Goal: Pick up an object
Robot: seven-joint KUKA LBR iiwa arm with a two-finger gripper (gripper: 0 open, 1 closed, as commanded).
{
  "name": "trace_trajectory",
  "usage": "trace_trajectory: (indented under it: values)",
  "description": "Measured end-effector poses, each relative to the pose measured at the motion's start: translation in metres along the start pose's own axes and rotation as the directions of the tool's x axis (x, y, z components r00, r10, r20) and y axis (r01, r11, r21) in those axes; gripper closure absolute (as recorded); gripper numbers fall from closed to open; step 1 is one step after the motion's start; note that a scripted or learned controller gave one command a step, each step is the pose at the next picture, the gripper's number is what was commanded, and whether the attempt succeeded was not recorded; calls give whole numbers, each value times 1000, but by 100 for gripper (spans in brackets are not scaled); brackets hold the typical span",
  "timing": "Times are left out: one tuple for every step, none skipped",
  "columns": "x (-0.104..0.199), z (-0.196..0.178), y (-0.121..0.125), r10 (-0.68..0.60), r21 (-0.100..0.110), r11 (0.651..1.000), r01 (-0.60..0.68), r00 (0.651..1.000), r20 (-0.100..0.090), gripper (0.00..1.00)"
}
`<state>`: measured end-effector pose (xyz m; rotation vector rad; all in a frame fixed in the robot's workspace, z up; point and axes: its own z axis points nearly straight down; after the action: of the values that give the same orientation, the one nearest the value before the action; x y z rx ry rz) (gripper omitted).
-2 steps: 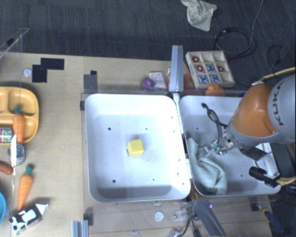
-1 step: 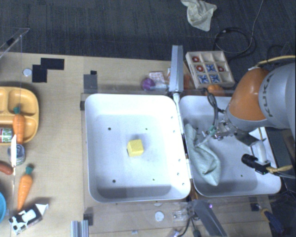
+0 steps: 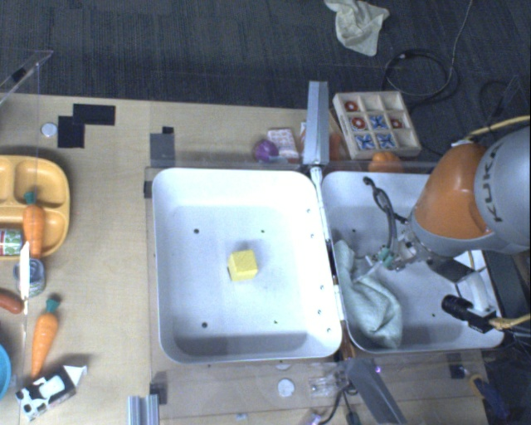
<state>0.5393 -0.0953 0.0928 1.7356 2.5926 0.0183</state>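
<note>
Bins: 2 white ones sitting side by side; left bin (image 3: 178, 249), right bin (image 3: 431, 328).
Left bin contents: 1 yellow block (image 3: 243, 266) lying near the middle, apart from all walls.
Right bin contents: 1 grey-green cloth (image 3: 369, 300) lying crumpled along the left wall, reaching toward the front corner.
Arm: 1 grey arm (image 3: 506, 199) w/ orange band coming in from the right, hanging over the right bin.
Gripper (image 3: 390, 259): sitting low over the right bin, just above the cloth's upper edge; can't tell if pincer is spread or pinching, too small and tangled w/ cables. Contact w/ cloth: can't tell.
Bench left side: 1 yellow tray (image 3: 50, 178), partly cut off by the frame edge; 2 toy carrots, 1 carrot on tray (image 3: 32, 228), 1 carrot on bench (image 3: 44, 330); 1 black-white cow toy (image 3: 48, 388).
Behind bins: 1 tic-tac-toe board (image 3: 375, 123), 1 purple ball (image 3: 265, 150), 1 pale rag (image 3: 357, 25) lying on the floor.
Hard to read: small items at far left edge being cropped; orange thing behind right bin mostly hidden.
</note>
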Motion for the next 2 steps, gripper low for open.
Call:
trace_trajectory:
  values:
    - [-21,3,55,206,7,979,-206,979,-2,0]
    - [-8,1,12,171,5,985,-171,985,-2,0]
